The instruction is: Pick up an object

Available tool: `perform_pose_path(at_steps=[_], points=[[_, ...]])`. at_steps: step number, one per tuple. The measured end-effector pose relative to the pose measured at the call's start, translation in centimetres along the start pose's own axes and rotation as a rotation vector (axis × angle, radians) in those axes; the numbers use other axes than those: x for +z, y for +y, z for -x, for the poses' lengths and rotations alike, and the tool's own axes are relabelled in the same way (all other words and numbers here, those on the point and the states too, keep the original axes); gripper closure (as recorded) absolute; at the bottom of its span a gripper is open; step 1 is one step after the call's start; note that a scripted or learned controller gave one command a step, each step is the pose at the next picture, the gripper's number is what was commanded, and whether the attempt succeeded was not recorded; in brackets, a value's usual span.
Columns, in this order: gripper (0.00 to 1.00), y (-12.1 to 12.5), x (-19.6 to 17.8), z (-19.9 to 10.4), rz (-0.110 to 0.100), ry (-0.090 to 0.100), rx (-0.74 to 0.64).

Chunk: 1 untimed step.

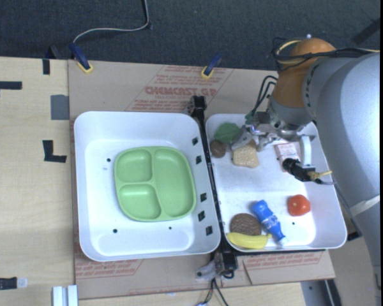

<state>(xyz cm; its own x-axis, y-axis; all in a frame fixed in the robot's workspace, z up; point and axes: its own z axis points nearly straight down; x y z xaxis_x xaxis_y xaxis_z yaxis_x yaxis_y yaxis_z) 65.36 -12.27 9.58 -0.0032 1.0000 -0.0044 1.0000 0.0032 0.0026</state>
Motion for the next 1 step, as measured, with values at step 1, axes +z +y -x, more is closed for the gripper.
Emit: perform_pose_path(at_steps=[1], points=[[1.00, -2.57, -8.95, -6.66, -0.002, 0.005, 0.000]])
